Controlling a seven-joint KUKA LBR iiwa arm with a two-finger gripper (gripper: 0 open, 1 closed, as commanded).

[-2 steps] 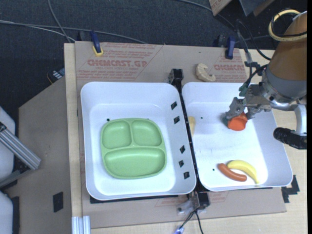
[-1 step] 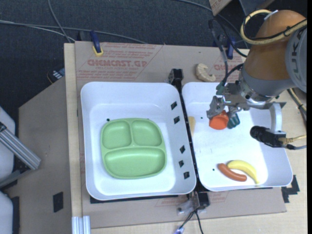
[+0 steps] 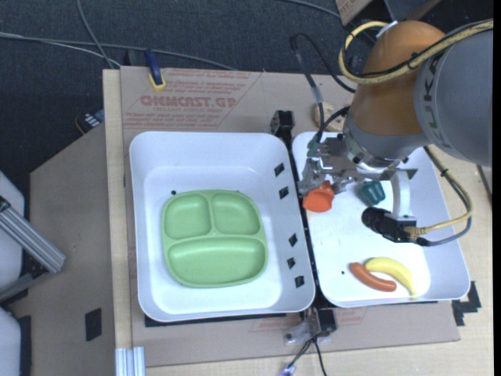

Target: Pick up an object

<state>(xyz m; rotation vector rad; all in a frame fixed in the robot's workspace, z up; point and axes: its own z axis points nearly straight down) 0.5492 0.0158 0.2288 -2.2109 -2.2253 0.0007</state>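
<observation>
Nearest, right white bin (image 3: 438, 284): a yellow plastic banana (image 3: 394, 273) lying against a red-orange sausage-shaped toy (image 3: 371, 276). Left white bin (image 3: 149, 210): a pale green three-compartment plastic tray (image 3: 213, 236), flat on the floor. Mid right bin: a small orange rounded object (image 3: 318, 201) just beside the dividing wall, under the gripper (image 3: 325, 180); a teal object (image 3: 371, 190) near it. Whether the claw is open or closed cannot be told. Beyond, the grey arm's orange band (image 3: 391, 77) and a cardboard sheet (image 3: 196, 100).
</observation>
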